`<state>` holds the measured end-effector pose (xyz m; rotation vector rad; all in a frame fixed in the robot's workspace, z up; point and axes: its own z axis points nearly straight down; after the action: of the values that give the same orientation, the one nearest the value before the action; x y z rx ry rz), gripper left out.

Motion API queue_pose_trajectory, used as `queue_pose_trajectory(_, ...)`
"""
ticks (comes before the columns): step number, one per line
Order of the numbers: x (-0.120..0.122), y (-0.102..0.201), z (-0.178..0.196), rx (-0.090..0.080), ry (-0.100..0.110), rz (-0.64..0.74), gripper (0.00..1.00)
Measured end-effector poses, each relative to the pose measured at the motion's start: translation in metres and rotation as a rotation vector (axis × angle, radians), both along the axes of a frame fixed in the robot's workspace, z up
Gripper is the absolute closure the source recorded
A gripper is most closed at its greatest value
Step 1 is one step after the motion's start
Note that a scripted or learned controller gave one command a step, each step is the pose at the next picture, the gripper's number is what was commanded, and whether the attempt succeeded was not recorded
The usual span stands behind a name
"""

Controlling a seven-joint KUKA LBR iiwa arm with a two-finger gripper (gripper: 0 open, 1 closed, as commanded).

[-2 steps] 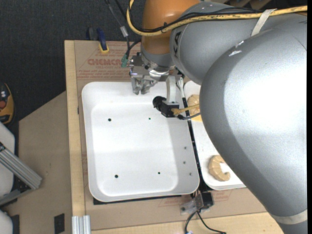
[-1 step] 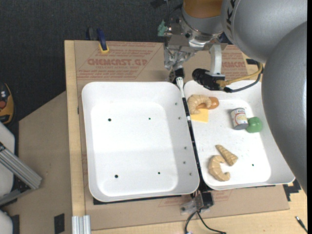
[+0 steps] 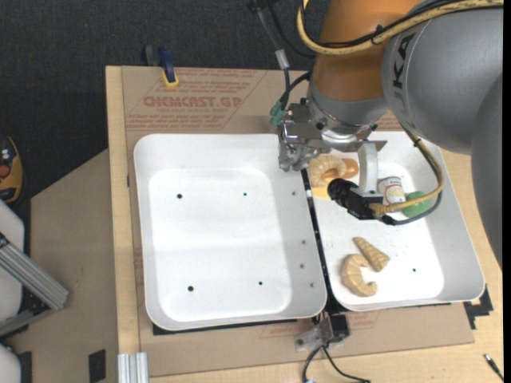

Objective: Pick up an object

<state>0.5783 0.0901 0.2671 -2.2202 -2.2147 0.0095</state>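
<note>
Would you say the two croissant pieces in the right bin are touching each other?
Touching: camera view shows the upper croissant piece meeting the lower croissant piece with no white of the right bin between them.

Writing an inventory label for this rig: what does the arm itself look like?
The arm is bulky and rounded, grey with an orange band above the wrist. Black and yellow cables loop around that band. Part of a dark printed letter shows on the grey shell. The gripper is silvery metal.
</note>
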Motion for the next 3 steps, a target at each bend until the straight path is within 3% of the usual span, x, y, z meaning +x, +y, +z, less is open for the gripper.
queue_pose_trajectory(1,0.034,0.054,-0.036,0.001,-0.008,0.007,1.0)
queue_pose_trajectory(2,0.086,0.14,0.127,0.009,-0.031,0.012,1.0)
queue_pose_trajectory(3,0.017,0.135,0.035,-0.002,0.004,0.002,1.0)
